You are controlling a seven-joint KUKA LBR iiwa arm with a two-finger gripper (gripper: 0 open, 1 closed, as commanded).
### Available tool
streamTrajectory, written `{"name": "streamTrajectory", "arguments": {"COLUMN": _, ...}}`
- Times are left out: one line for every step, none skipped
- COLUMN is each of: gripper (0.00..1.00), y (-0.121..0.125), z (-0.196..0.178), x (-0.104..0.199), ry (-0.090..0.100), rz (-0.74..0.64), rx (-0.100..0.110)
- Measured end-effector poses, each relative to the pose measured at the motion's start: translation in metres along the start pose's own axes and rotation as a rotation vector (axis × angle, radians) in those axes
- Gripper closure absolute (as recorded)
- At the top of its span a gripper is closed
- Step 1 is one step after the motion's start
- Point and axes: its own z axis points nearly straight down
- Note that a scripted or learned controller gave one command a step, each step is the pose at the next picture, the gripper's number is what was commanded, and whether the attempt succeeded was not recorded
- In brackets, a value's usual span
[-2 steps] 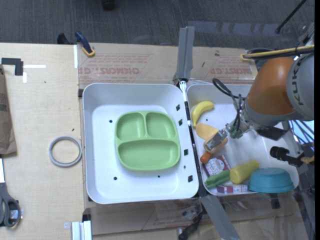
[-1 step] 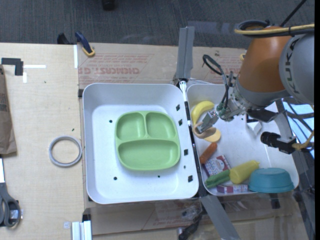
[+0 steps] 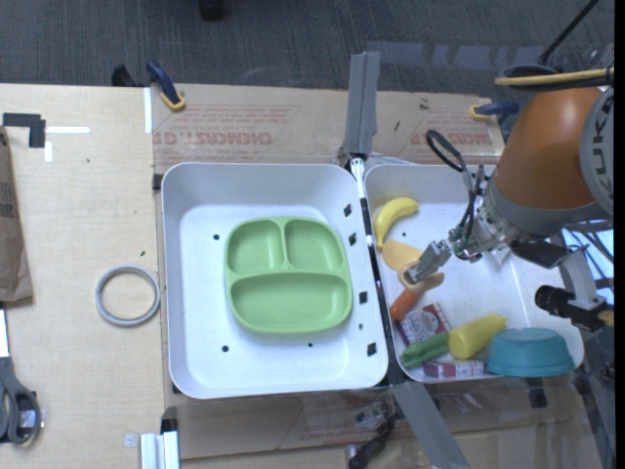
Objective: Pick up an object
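1. The gripper [image 3: 426, 267] is down inside the right-hand bin [image 3: 441, 180], low over the cluster of toy food at that bin's left side. Whether it is open or closed cannot be told from this slant, and nothing can be seen clamped in it, so no pick counts as made.

2. The likeliest target, judging by position, is the pale yellow piece [image 3: 398, 254] just to the gripper's left and touching or nearly touching its tip, together with a brownish item [image 3: 427, 281] directly under the tip. Which of the two it is aimed at is unclear.

3. Other candidates lie close by: the banana [image 3: 393, 213] up and to the left of the gripper, the orange carrot [image 3: 403, 304] just below it, then the snack packet [image 3: 426, 322], the green vegetable [image 3: 423, 349] and the yellow corn cob [image 3: 476, 334] further below. The blue bowl [image 3: 528, 351] sits below and well to the right.

4. The green divided plate [image 3: 288, 274] lies in the left bin [image 3: 186, 262], well to the gripper's left, and plays no evident part.

5. Judged progress: the approach and descent look done. A secure closure on one object and the lift clear of the bin remain.
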Motion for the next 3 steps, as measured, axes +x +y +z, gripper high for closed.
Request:
{"name": "streamTrajectory", "arguments": {"gripper": 0.0, "y": 0.04, "z": -0.089, "x": 0.049, "ry": -0.001, "rz": 0.007, "rx": 0.0}}
{"name": "streamTrajectory", "arguments": {"gripper": 0.0, "y": -0.007, "z": -0.025, "x": 0.025, "ry": 0.0, "rz": 0.122, "rx": 0.002}}
{"name": "streamTrajectory", "arguments": {"gripper": 0.0, "y": 0.011, "z": 0.099, "x": -0.039, "ry": -0.001, "rz": 0.096, "rx": -0.003}}
